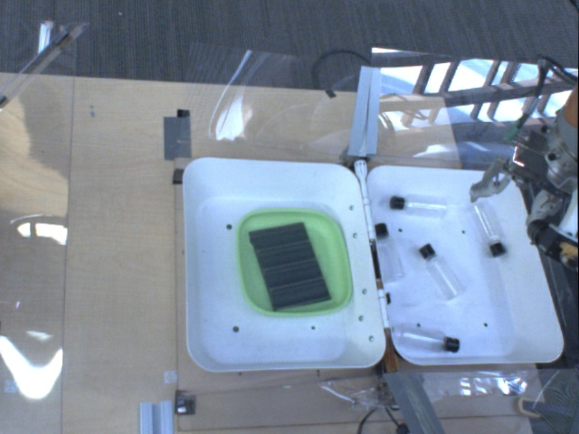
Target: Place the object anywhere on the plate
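Lying flat on the square, glossy green plate (338, 278) in the left bin (204, 333) is a dark ribbed rectangular block (289, 266). Clear black-capped vials (437, 272) scatter the right bin (543, 333). The metal pincer (493, 181) hovers over that bin's far right corner, its state unclear.

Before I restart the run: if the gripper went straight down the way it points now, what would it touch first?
Probably the bare floor of the right bin near its upper right corner. The gripper hangs just above a clear vial with a black cap, so it might clip that instead; depth is hard to judge.
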{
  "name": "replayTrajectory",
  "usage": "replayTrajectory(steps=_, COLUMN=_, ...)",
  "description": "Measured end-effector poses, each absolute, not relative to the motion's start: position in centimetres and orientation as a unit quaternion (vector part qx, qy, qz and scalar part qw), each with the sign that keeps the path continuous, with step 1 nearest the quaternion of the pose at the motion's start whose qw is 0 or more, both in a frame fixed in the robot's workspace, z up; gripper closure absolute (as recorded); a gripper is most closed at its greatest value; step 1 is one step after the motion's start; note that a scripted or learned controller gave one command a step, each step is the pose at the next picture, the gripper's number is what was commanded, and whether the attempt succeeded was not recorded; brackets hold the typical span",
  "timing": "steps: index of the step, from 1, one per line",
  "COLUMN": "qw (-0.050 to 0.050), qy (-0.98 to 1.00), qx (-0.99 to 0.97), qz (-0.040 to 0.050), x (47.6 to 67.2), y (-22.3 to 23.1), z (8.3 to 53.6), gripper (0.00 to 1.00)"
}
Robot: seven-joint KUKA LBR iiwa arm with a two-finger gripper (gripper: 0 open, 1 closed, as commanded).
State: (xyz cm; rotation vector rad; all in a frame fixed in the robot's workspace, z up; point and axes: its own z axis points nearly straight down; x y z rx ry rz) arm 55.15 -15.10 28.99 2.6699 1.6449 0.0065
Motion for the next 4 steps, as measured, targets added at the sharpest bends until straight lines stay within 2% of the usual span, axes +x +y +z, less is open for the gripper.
replayTrajectory(steps=1, qw=0.001, qy=0.505, qx=0.863, qz=0.0010, x=55.2, y=-15.8, z=24.9, gripper=0.00)
replayTrajectory(steps=2, qw=0.001, qy=0.491, qx=0.871, qz=0.0006, x=57.9, y=-19.2, z=19.5, gripper=0.00)
replayTrajectory(steps=3, qw=0.002, qy=0.466, qx=0.885, qz=0.0022, x=56.4, y=-16.4, z=23.4, gripper=0.00)
replayTrajectory(steps=4, qw=0.002, qy=0.447, qx=0.895, qz=0.0022, x=55.5, y=-17.2, z=23.7, gripper=0.00)
